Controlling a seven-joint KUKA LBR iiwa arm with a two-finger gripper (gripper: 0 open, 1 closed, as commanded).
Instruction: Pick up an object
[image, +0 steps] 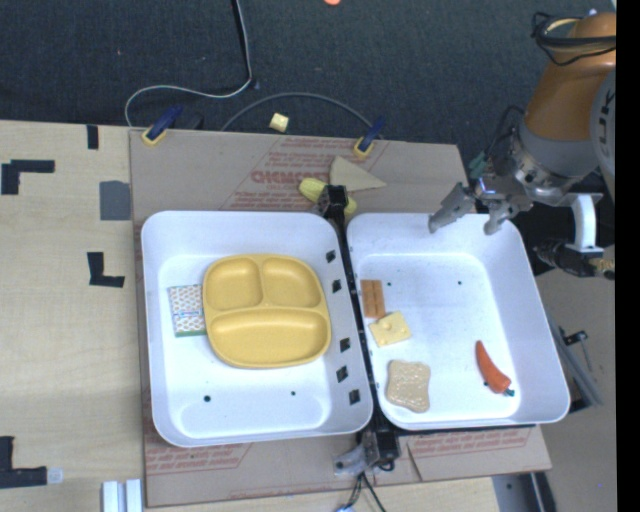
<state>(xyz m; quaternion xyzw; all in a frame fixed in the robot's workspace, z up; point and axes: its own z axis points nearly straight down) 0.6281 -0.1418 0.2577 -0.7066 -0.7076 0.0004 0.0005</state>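
Observation:
My gripper (470, 217) hangs over the back edge of the right bin (450, 275), fingers spread apart and nothing between them. Inside that bin lie a waffle-like brown strip (372, 297), a yellow cheese wedge (389, 329), a tan slice of bread (408, 385) and, toward the right wall, a red-orange carrot (491, 367). The left bin (170, 390) holds a yellow divided plate (267, 310) with a small patterned sponge (185, 308) against its left side. All objects lie well forward of the gripper.
Clamps (336, 200) join the two bins along the middle divider. Behind the bins, on the cardboard, sit a yellow item (312, 187) and a tan paper piece (356, 176). A cable (240, 80) loops across the dark floor at the back.

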